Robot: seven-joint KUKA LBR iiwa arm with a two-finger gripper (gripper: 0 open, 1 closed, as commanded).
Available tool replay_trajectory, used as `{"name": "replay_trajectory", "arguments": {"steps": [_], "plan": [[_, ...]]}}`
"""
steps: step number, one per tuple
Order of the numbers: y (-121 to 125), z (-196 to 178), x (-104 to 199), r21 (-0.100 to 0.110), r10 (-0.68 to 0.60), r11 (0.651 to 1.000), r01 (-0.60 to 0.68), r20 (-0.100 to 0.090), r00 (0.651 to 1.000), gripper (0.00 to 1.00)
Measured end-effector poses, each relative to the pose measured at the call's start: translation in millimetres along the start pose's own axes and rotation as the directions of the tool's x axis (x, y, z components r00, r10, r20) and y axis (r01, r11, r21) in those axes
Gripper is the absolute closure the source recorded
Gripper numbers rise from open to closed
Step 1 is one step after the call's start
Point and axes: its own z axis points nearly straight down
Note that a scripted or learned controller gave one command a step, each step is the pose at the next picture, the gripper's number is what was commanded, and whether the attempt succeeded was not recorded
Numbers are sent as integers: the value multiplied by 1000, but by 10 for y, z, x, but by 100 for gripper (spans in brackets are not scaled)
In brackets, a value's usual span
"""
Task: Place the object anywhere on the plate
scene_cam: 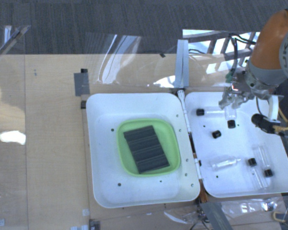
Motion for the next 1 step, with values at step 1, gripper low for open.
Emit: {"name": "replay_trajectory", "arguments": {"steps": [1], "plan": [[0, -1, -1, 0, 0, 1000, 0, 0, 1000, 0]]}}
